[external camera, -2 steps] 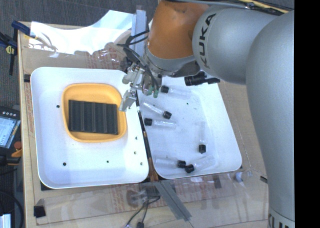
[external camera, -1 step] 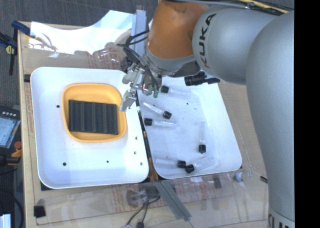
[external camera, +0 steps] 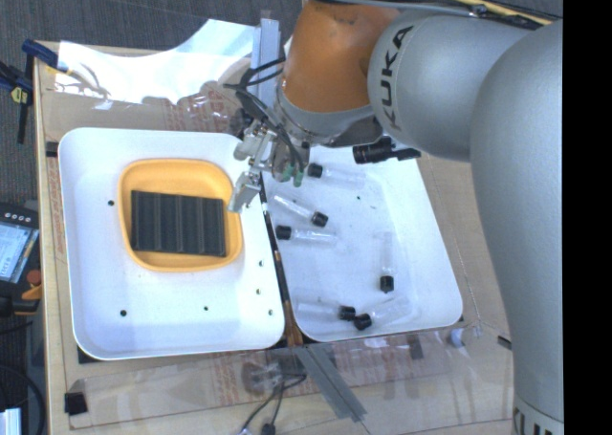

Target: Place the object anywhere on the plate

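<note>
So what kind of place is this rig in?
Likely a lab test bench: a KUKA arm over two white bins, clear capped tubes in the right one, loose cables on the bench.

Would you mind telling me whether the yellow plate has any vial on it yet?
Not yet: the yellow plate carries just its dark ribbed insert; the vials lie in the right bin.

1. A white sheet of paper [external camera: 143, 65] lies behind the left bin [external camera: 86, 309].
2. A small screen device [external camera: 16, 250] sits left of that bin.
3. Metal strips [external camera: 330, 380] lie in front of it.
</note>
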Motion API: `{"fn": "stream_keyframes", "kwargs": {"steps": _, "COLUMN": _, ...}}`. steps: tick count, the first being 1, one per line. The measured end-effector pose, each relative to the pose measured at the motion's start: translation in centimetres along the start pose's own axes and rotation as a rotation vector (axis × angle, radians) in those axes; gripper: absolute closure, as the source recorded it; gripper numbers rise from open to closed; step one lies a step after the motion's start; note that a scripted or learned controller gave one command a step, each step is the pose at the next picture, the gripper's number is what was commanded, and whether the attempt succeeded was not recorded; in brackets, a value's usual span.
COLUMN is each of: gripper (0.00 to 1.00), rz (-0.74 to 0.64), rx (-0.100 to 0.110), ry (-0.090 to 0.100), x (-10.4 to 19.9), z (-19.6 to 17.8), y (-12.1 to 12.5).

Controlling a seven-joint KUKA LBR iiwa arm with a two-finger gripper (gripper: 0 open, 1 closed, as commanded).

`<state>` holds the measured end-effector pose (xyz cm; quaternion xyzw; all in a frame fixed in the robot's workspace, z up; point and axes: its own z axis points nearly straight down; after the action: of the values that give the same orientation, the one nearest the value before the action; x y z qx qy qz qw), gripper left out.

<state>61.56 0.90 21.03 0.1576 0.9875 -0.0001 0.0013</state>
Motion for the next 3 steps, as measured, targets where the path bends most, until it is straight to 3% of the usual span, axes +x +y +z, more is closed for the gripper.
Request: {"fn": "stream_keyframes", "kwargs": {"steps": 3, "gripper": 0.00, "rz": 0.000, "rx": 0.000, "ry": 0.000, "x": 0.00, "z": 0.00, "y": 0.00}}
